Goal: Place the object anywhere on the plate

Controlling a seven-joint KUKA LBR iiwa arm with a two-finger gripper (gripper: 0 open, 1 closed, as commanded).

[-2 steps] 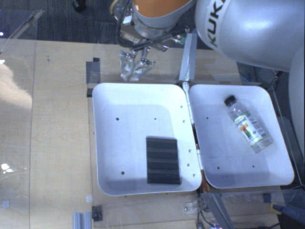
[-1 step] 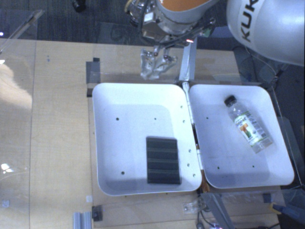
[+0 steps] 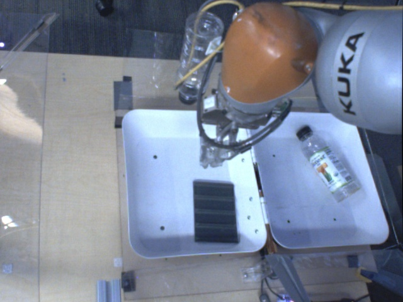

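Claw [image 3: 213, 157] hanging over left bin [image 3: 145, 187], above black ribbed plate [image 3: 215, 211], finger state impossible to tell; clear bottle [image 3: 327, 165] lying tilted in right bin [image 3: 371, 228], well apart

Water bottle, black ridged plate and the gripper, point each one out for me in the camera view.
Water bottle [image 3: 327, 166]: camera view, on its label, lying in the right bin.
Black ridged plate [image 3: 215, 211]: camera view, middle ridge, left bin.
Gripper [image 3: 213, 158]: camera view, at its fingertips.

Grey KUKA arm [image 3: 352, 61], orange band, yellow cable
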